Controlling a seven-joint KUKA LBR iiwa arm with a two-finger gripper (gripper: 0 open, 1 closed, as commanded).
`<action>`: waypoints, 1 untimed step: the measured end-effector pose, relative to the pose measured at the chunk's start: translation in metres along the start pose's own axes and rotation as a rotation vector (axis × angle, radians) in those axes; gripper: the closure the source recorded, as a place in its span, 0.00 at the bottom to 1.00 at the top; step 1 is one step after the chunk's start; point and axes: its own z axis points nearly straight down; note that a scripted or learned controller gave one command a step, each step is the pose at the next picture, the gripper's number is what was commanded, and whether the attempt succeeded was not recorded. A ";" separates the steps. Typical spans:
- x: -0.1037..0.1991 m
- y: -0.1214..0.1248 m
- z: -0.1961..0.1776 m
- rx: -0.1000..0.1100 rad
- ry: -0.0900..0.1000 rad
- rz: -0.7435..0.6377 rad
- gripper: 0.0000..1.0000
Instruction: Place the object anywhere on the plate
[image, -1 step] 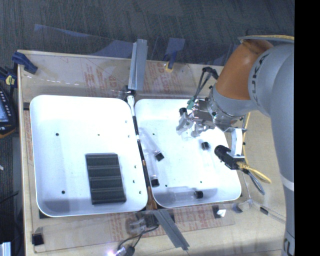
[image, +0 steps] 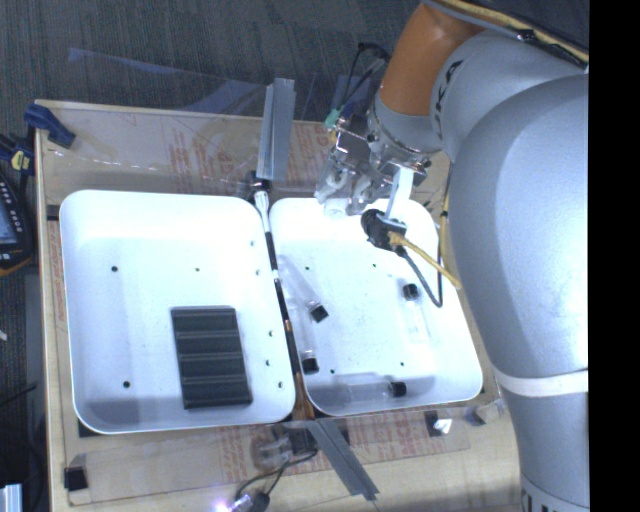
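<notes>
Arm (image: 520, 220) took up the right side of the view, grey with the orange band (image: 425, 60) above the wrist, reaching in over the far edge of the right bin (image: 445, 375). Desk (image: 150, 150) carried both white bins side by side, touching along the middle. Left bin (image: 100, 300) sat well to the left of the end effector; the dark ribbed plate (image: 211, 356) lay flat in its near half, down-left of the end effector and well apart from it. End effector (image: 350, 195) hung at the far left corner of the right bin, close over the floor. Couldn't tell how far apart its tips were, glare and cabling hid them, and couldn't tell if anything was in it. Below it in the right bin were clear tube-like objects with black caps: one (image: 303, 290) near the dividing wall just below the end effector, one (image: 413, 310) below and to its right, one (image: 365, 385) along the near wall. Which one was the task's object, couldn't tell; none was on the plate.
</notes>
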 end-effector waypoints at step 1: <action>0.026 -0.117 -0.018 0.001 0.000 0.101 1.00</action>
